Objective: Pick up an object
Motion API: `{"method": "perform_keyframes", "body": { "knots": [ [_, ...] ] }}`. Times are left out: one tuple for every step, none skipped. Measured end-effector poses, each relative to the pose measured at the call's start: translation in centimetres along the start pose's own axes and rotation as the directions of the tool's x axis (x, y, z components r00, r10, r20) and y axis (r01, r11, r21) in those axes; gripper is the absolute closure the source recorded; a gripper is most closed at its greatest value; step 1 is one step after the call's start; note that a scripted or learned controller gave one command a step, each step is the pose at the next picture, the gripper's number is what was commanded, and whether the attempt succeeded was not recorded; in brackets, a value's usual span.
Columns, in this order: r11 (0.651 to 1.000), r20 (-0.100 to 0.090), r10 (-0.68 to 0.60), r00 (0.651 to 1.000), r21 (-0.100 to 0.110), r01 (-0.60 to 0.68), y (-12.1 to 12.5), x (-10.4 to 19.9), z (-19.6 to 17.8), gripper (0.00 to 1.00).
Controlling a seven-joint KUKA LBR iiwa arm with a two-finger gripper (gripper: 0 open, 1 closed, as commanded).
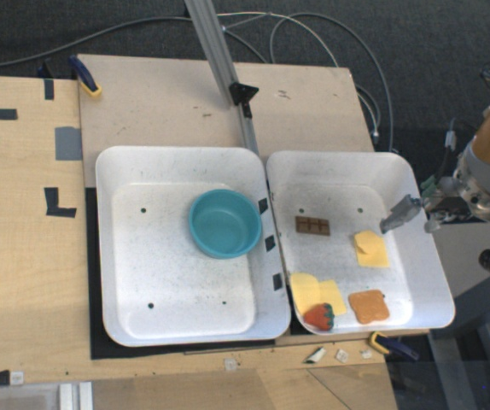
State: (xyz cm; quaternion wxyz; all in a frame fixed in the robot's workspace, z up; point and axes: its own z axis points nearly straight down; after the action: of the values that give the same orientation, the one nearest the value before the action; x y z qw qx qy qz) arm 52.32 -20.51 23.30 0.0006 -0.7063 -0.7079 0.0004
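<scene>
At the right edge of the frame the jaws [409, 213] hang over the right bin's [399, 171] rim; whether they stand wide or narrow, I cannot tell. Just below-left lies a yellow block [371, 249]. A brown bar [312, 225] sits mid-bin, an orange piece [369, 306] and a strawberry [318, 316] at its lower edge. A teal bowl [224, 222] rests in the left bin [125, 229].

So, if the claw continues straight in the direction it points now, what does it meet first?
Probably the yellow piece in the right bin, just beyond the claw. Height is unclear, so it may pass above it.
</scene>
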Motion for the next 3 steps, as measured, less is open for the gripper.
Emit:
{"method": "perform_keyframes", "body": {
  "knots": [
    [1.0,0.0,0.0,1.0,0.0,0.0,0.0,0.0,0.0,0.0],
    [1.0,-0.001,0.001,1.0,0.005,-0.001,-0.2,0.6,4.5,0.0],
    [1.0,-0.001,0.002,1.0,0.007,-0.002,-1.1,0.2,10.5,0.0]
  ]
}}
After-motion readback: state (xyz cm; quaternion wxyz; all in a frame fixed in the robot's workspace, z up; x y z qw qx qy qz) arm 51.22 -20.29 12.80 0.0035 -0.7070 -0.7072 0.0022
